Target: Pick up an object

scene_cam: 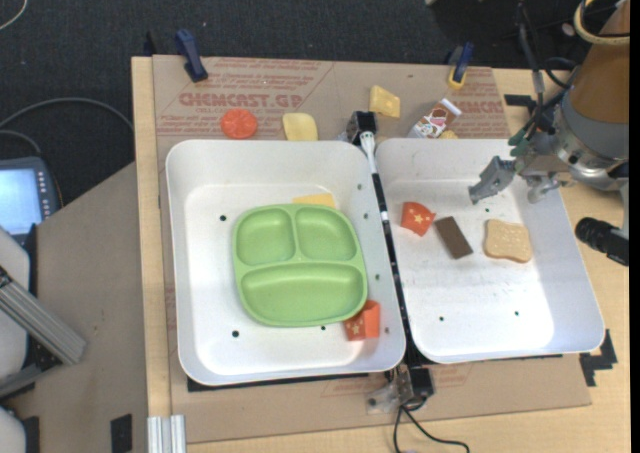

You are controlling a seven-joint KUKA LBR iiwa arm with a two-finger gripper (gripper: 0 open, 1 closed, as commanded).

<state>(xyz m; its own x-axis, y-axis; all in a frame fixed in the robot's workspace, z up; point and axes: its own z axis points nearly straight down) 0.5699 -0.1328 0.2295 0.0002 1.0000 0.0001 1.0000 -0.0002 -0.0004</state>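
In the right-hand bin (560, 326), toward its far right corner, the gripper (512, 184) hung above the white floor with its two grey fingers spread apart and nothing between them. We judged the nearest candidates to lie just nearward of it: the slice of toast (507, 241) sat almost straight below the fingers in the view, the brown bar (452, 237) a little to the left of that, and the red block (417, 218) further left again, close to the bin's left wall. The bar's long axis ran from far-left to near-right, so a grasp across its short width would have asked for some turn of the wrist; the toast looked roughly square and flat. How high the fingertips stood over the floor we could not tell for certain from this slanted view.

The three pieces lay apart from one another on bare, flat plastic, with room around each for the fingers to come down. In the left bin (190, 241) a green divided plate (298, 264) took up the middle, with an orange block (364, 322) touching its near right corner and a yellow piece (314, 200) at its far edge, all well apart from the arm.
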